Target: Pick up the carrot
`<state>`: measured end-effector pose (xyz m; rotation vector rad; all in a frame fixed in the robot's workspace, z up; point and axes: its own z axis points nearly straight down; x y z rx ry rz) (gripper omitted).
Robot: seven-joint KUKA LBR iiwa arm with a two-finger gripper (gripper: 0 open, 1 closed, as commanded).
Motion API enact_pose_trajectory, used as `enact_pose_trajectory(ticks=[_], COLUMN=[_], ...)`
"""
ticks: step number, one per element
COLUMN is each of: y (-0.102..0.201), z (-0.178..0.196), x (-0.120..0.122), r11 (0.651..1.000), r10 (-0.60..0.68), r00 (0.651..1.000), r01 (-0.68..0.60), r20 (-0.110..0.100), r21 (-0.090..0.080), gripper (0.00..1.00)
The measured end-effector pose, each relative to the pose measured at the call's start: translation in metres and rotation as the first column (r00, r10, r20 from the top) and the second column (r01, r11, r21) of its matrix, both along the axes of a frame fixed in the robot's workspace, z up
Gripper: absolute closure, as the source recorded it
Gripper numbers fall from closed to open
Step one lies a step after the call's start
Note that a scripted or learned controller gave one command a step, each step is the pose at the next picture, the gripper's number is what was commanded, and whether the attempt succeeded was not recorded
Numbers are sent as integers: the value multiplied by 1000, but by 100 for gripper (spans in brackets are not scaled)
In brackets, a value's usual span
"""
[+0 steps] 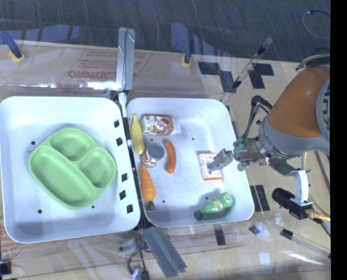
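Observation:
The carrot (pixel 147 183) is orange with a small dark green end. It lies lengthwise near the left wall of the right bin (pixel 191 107), at the front. My gripper (pixel 216 163) hangs over the right part of that bin, just above a small red and white box (pixel 206 165). It is well to the right of the carrot and apart from it. Nothing shows in its grasp.
The right bin also holds a yellow banana (pixel 136 134), a printed carton (pixel 158 124), a small can (pixel 155 152), a red-orange sausage (pixel 170 156) and a green bottle (pixel 214 207). A green divided plate (pixel 72 167) sits in the left bin (pixel 16 214).

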<state>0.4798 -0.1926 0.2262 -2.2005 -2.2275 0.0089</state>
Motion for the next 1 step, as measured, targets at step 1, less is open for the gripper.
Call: enact_pose_trajectory(ticks=[1], y=[0], z=[-54], x=[-3], r11=[983], r10=[184], r00=[983], r01=[-184], r20=[1], r21=[3], gripper=[0])
